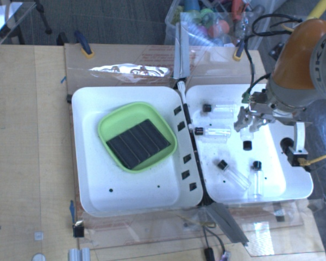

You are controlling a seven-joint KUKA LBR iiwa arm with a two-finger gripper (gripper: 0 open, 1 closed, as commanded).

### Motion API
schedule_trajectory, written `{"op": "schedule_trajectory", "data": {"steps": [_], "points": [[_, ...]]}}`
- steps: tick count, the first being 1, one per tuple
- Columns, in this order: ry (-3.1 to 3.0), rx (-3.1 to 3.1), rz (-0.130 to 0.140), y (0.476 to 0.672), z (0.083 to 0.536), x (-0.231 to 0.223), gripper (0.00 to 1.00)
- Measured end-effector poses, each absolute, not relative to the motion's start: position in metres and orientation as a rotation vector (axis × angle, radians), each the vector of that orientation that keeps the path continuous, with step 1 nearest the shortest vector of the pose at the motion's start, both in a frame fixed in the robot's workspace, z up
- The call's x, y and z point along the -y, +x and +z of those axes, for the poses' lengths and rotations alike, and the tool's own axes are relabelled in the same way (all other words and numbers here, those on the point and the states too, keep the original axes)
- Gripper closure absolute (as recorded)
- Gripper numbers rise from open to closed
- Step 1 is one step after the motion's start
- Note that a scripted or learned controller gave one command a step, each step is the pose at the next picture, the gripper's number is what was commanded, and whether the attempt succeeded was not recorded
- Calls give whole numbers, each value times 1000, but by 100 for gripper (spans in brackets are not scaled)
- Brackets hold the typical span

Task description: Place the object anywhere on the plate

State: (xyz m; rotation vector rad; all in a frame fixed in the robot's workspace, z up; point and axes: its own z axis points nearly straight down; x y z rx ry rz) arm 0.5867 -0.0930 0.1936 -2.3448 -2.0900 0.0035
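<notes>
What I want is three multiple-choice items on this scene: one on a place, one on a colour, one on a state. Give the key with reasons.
1. Where does the green plate sit?
A. In the right bin
B. In the left bin
C. On the wooden bench outside the bins

2. What colour are the caps on the clear vials in the right bin?
A. Black
B. Red
C. Yellow

3. How does the dark ribbed slab lie?
A. Standing on edge against the bin wall
B. Hanging from the pincer
C. Flat on the plate

Key: 1 B, the plate rests in the bin on the view's left. 2 A, each vial ends in a small black cap. 3 C, the slab lies flat inside the plate's rim, far from the pincer over the right bin.
</notes>
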Motion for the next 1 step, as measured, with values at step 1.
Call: {"op": "schedule_trajectory", "data": {"steps": [1], "points": [[-2345, 2090, 3, 587, 194, 93, 0]]}}
